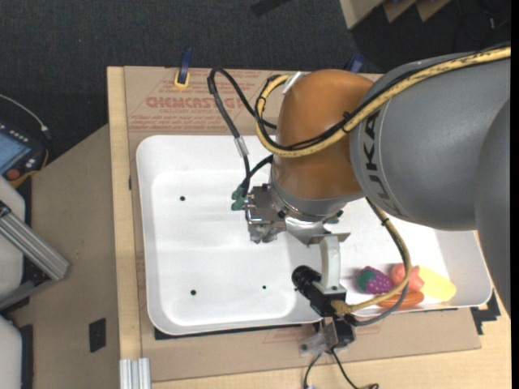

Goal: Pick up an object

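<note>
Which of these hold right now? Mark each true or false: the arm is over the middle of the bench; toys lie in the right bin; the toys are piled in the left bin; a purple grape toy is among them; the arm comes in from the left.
1. The arm is over the middle of the bench. True.
2. Toys lie in the right bin. True.
3. The toys are piled in the left bin. False: they sit in the right bin.
4. A purple grape toy is among them. True, beside a yellow toy.
5. The arm comes in from the left. False: from the right.
</note>
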Action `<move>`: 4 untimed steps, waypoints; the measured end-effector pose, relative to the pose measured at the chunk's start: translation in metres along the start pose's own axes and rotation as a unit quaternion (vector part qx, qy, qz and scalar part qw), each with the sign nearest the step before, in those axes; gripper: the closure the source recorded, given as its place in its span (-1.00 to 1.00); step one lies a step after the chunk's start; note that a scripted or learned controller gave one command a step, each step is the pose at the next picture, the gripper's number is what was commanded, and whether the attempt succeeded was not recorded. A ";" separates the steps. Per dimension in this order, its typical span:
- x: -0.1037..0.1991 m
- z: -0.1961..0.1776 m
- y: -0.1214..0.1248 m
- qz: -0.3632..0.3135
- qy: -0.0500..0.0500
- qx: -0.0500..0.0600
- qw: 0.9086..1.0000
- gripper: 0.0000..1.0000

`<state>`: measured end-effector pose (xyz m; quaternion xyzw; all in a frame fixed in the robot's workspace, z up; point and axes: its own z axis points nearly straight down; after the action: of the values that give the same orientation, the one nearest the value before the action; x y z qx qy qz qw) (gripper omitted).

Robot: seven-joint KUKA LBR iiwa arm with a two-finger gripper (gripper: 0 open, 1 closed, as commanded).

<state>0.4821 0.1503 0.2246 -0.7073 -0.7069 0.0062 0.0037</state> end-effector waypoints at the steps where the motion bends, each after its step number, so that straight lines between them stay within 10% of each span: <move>1: 0.040 0.050 0.059 -0.001 0.002 -0.008 1.000 1.00; 2: 0.038 0.047 0.057 0.000 0.002 -0.007 1.000 -1.00; 3: 0.039 0.037 0.057 0.001 0.002 -0.008 1.000 1.00; 4: 0.039 0.038 0.057 0.001 0.002 -0.007 1.000 -1.00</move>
<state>0.5383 0.1888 0.1861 -0.7077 -0.7065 -0.0005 0.0000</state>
